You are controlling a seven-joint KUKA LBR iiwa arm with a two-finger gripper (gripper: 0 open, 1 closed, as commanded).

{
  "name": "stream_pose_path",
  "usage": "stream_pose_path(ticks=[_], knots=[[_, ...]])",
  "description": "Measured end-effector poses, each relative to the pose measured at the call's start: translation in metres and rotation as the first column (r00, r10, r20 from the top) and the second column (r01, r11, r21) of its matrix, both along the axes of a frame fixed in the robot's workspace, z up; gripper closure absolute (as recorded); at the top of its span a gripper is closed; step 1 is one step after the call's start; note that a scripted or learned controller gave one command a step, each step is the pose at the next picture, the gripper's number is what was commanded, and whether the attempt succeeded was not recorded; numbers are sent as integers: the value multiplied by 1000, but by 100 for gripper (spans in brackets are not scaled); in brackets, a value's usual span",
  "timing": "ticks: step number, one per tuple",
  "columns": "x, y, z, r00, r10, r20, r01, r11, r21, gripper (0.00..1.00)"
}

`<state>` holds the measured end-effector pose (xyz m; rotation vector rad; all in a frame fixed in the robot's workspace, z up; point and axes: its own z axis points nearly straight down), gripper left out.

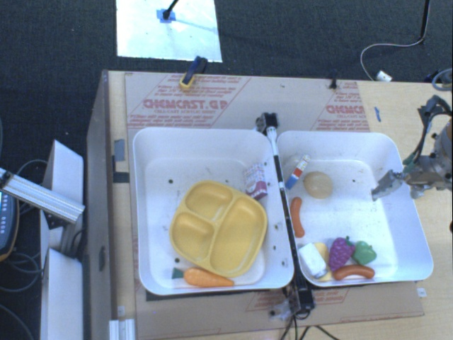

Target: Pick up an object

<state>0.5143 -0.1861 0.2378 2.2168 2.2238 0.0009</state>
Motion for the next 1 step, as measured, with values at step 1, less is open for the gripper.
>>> stream_pose_path(ticks=[1], knots=[[-28, 46, -47, 1000, 0, -1, 0, 1000, 1, 0]])
